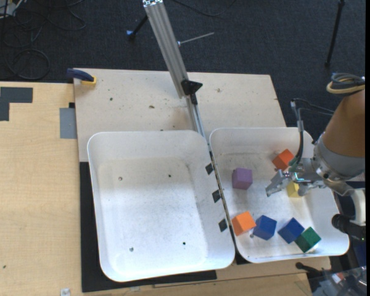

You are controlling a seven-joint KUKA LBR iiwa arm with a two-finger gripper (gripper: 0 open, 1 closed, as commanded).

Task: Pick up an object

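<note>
Nearest the camera lay the left bin (111, 159), its white floor speckled with small dark marks. Beside it, touching along a shared edge fitted with black clips (213, 184), sat the right bin (246, 137), which held all the blocks.

Along that bin's near side stood a row: an orange block (242, 222) by the dividing wall, a blue block (265, 227) just beside it, a second blue block (290, 230) next along, and a green block (308, 239) touching that one toward the near right corner. A purple block (242, 178) sat alone in the middle, well apart from the row. A second orange block (283, 159) lay farther back, near the arm.

From the right, the arm (345, 134) reached in over the bin. Its gripper (285, 184) hung low between the far orange block and the near row, its metal fingers (275, 185) pointing left toward the purple block. A yellow block (293, 190) showed right at the fingers, partly hidden by them; whether they were spread, pressed together or pinching it could not be told.

Behind the bins a slanted aluminium post (169, 42) rose from the bench (129, 97).
</note>
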